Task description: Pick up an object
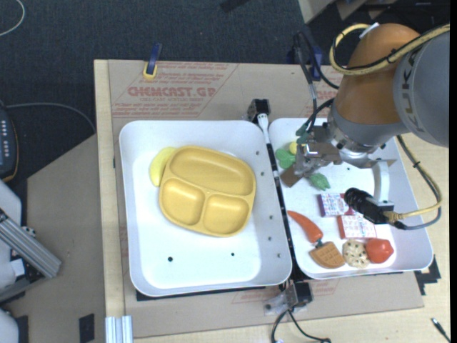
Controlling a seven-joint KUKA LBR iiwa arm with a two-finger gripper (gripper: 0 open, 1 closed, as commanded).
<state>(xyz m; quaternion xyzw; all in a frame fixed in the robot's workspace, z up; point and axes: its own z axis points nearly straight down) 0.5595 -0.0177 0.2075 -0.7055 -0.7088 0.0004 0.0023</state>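
Gripper (308, 164) low in right bin (421, 241), near its top-left corner, close to divider rim; cannot tell grip state. Green toy pieces (287, 156) and brown bit (289, 179) just beside it. Red chili pepper (305, 225), cookie (352, 252), toast piece (327, 255), tomato (379, 249), two card packets (333, 204) crowd lower half. Left bin (143, 263) holds yellow divided plate (207, 190), open floor below it.

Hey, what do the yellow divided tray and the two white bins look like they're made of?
The yellow divided tray looks like moulded plastic: one even colour, rounded compartment edges, soft sheen. The left white bin and right white bin look like thin formed plastic too, smooth with rolled rims, though coated metal can't be ruled out.
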